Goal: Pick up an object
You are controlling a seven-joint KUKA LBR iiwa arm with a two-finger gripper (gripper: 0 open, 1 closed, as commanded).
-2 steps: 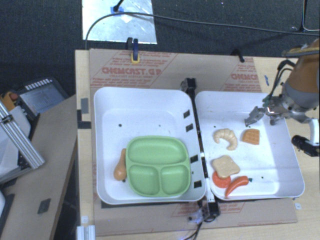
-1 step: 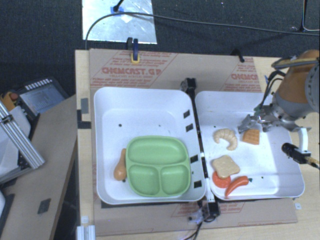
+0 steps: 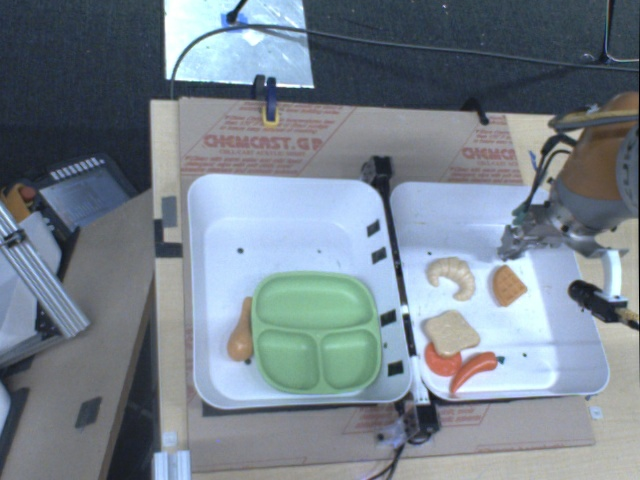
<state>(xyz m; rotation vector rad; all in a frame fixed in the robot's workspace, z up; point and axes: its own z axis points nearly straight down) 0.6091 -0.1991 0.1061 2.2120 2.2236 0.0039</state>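
We see two white bins side by side on the bench. In the left bin (image 3: 290,208) a green tray (image 3: 315,330) with three compartments lies toward the near side. Just beside its left edge there is a tan drumstick (image 3: 241,332), almost touching the tray.

In the right bin (image 3: 450,208) there are several food toys. A croissant (image 3: 453,275) lies near the middle. To its right, a little apart, is an orange waffle (image 3: 509,286). Nearer to us is a piece of toast (image 3: 451,331); it rests partly over a red tomato slice (image 3: 438,360). A red pepper (image 3: 473,367) lies just beside this slice, touching it or very close.

The arm (image 3: 600,173) comes in from the right, with its orange band above the wrist. The gripper (image 3: 513,248) is low in the right bin, at the far right part, just above the waffle in the picture and close to it. Nothing is seen between its fingers. The fingers are small and dark here, so we cannot tell if they are spread or pressed together. All the food toys rest on the bin floors.
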